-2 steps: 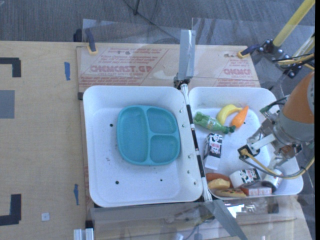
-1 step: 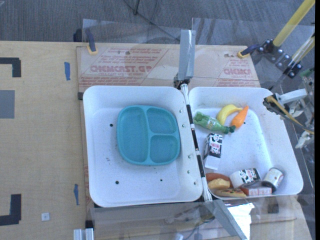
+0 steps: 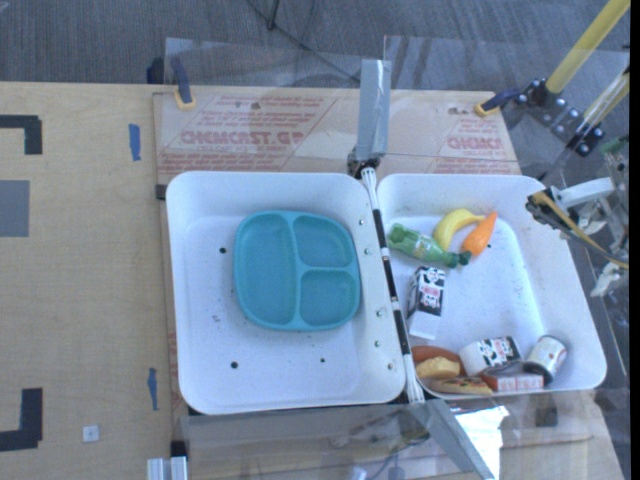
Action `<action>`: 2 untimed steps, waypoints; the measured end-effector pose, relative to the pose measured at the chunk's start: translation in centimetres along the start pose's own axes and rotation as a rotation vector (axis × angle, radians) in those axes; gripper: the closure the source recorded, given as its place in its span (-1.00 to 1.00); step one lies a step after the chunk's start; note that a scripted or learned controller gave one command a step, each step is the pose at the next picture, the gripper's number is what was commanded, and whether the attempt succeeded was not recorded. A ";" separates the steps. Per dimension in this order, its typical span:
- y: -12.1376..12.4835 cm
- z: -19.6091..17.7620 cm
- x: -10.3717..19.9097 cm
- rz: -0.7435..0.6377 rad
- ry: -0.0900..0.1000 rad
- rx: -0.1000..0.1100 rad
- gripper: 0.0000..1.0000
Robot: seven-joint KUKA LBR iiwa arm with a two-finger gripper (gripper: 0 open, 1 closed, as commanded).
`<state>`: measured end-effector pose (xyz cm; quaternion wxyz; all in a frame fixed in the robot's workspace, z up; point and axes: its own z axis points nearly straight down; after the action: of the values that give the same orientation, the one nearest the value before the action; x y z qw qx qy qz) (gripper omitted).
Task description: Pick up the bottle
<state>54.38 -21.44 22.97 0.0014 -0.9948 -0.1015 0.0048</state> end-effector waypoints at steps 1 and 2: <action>1.6 8.6 9.6 -0.011 0.000 0.001 -1.00; 3.0 -3.5 10.9 -0.042 0.001 0.000 -1.00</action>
<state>65.73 -22.21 26.36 0.0016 -0.9925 -0.1224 0.0040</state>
